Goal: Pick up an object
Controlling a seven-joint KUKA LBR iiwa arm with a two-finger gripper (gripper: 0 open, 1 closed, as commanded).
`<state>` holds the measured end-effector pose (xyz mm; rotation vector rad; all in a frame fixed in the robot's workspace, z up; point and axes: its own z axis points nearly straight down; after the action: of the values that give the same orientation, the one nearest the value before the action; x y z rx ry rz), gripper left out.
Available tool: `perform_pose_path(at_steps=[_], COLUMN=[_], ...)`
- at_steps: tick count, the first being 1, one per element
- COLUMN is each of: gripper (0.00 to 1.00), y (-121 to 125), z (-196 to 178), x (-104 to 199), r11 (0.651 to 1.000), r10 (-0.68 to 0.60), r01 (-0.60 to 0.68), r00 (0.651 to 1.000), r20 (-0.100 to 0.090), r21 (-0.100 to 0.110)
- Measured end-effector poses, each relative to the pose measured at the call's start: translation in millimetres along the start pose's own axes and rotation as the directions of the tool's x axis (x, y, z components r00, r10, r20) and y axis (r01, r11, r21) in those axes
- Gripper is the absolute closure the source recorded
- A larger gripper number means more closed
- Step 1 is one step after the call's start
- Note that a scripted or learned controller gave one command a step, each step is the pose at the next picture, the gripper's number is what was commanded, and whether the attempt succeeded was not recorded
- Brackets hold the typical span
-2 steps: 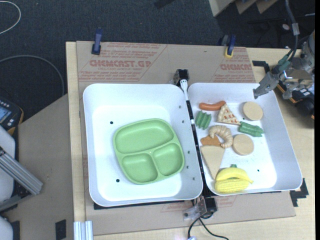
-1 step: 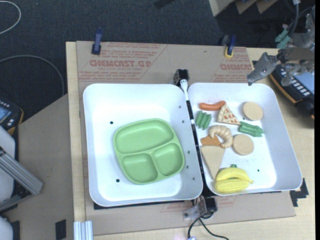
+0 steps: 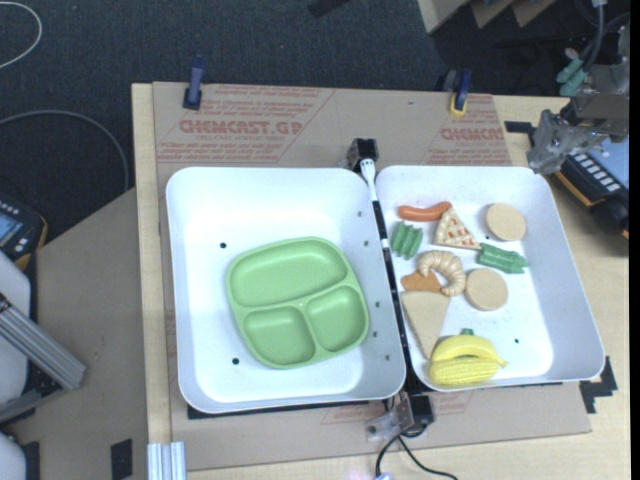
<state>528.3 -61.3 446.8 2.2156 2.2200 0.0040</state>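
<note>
Camera view: the claw [image 3: 548,148] waits at the right bin's [image 3: 570,268] top corner; toy food [image 3: 455,258] lies below-left. Claw's grip: cannot tell.

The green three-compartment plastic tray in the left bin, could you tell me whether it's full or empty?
Empty: the green three-compartment plastic tray shows bare green in all three compartments; the toy foods lie in the right bin.

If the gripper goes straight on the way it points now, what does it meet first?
The gripper hangs by the far right corner of the right bin, pointing roughly downward. Going straight on, it would probably meet that bin's rim there first, not the toy food; depth is unclear.
</note>
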Motion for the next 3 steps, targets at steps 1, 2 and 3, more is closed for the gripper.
perform_pose_path(at_steps=[1,2,3], gripper=[1.00,1.00,1.00], y=[-51.8,-36.8,-50.4], z=[61.0,2.2,73.6], x=[17.0,129.7,71.4], r11=[1.000,1.000,1.000], r10=[0.002,-0.011,0.008], r01=[-0.002,0.011,-0.008], r00=[1.000,1.000,1.000], r20=[-0.003,-0.006,-0.001], r21=[0.012,-0.003,0.014])
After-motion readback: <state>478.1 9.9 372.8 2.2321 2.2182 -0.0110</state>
